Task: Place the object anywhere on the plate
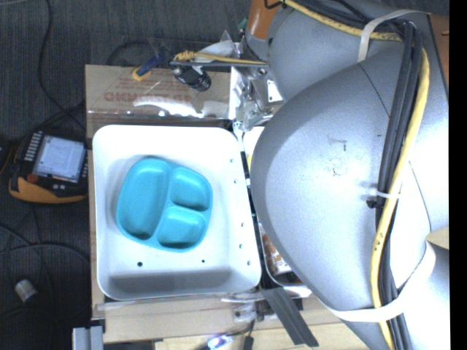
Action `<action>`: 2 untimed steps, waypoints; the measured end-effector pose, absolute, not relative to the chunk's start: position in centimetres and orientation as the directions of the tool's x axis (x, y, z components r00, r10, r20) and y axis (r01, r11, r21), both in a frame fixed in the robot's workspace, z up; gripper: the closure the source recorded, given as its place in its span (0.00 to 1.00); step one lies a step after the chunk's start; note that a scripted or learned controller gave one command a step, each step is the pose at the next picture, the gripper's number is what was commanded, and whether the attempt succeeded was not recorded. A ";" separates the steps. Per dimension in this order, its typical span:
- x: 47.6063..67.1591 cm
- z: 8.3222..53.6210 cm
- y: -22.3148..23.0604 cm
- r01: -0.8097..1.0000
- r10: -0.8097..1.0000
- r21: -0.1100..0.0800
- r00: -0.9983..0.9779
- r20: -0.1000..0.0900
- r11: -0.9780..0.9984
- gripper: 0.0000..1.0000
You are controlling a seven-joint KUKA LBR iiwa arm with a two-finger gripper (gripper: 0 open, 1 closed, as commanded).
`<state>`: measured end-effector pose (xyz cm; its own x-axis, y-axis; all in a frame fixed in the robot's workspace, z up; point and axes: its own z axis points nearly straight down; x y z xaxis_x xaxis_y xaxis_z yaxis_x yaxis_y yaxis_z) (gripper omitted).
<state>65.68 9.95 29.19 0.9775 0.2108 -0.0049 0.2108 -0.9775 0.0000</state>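
Plate (164, 203), blue, three compartments, lies flat in the left bin (109, 268), a little left of centre, nothing resting in any compartment. One large section on its left side, two smaller ones on the right, stacked one behind the other.

Arm (343, 166) bulks over the whole right half of the view, grey shell with black and yellow cables strapped along it, orange band at the top edge. It covers nearly all of the right bin; only a thin strip of that bin's near left corner (271, 257) peeks out beside the dividing wall, with something brownish in it, too little visible to name.

Gripper hidden beneath the arm's body, so its state cannot be told. The object to be placed cannot be located either; most likely it sits in the right bin under the arm, or in the gripper, but that is a guess.

Judged step: the pick phase, arm working down over the right bin, plate waiting unfilled. Transfer not yet done.

Next move calls for a lift straight up clear of the shared bin wall (244, 195), then a traverse leftward over the plate, then a low release so the object settles inside the rim.

Clutter behind the bins: cardboard sheet (146, 90), handheld pendant (51, 162) on the floor to the left.
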 end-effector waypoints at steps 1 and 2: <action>65.7 29.9 9.8 0.214 0.214 0.000 0.977 -0.011 -0.977 1.00; 65.6 30.6 9.6 0.216 0.216 0.000 0.976 -0.016 -0.976 1.00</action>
<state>65.63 9.61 30.59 0.9763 0.2157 -0.0164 0.2158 -0.9764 -0.0004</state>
